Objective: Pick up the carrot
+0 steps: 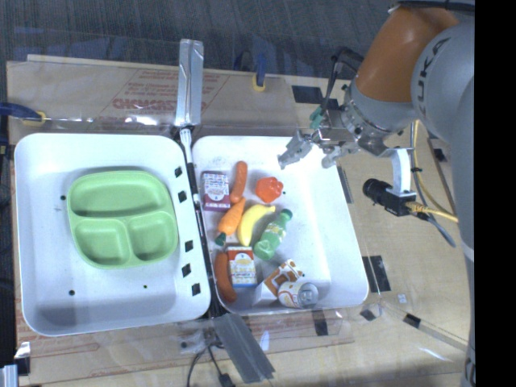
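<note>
The carrot (232,215) is orange with a green stub at its lower end. It lies tilted in the middle of the right bin (343,244), touching a yellow banana (251,222). My gripper (310,155) hangs open above the bin's upper right part, with nothing between its fingers. It is well up and to the right of the carrot.
Around the carrot lie a sausage (239,181), a red pepper (270,189), a red packet (214,189), a green bottle (273,235), a carton (242,267), a second sausage (223,276) and a can (289,285). The left bin holds a green divided plate (122,217).
</note>
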### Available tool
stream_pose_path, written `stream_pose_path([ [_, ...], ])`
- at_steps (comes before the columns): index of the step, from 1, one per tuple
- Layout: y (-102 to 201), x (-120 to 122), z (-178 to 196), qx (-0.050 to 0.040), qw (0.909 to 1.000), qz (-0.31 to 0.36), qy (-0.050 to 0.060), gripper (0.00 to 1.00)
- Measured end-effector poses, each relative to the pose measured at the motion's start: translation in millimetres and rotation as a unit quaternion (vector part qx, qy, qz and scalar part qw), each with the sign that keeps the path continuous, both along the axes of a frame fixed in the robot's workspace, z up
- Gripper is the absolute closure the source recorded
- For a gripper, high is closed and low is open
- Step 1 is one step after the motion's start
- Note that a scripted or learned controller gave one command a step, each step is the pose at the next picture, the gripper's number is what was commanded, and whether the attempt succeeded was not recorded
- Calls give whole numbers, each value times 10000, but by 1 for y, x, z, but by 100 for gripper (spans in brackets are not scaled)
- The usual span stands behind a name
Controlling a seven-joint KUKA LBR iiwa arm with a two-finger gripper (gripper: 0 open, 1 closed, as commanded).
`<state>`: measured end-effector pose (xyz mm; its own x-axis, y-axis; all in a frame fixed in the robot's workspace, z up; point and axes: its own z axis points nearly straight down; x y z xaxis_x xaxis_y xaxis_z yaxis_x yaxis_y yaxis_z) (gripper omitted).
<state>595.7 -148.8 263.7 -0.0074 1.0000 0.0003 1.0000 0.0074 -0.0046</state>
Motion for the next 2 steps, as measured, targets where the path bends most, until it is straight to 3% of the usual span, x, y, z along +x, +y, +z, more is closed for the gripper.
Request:
stream_pose_path([
  [1, 58, -32, -69, 6, 9944, 1060, 1, 0],
  [2, 128, -31, -72, 1, 10000, -62, 1, 0],
])
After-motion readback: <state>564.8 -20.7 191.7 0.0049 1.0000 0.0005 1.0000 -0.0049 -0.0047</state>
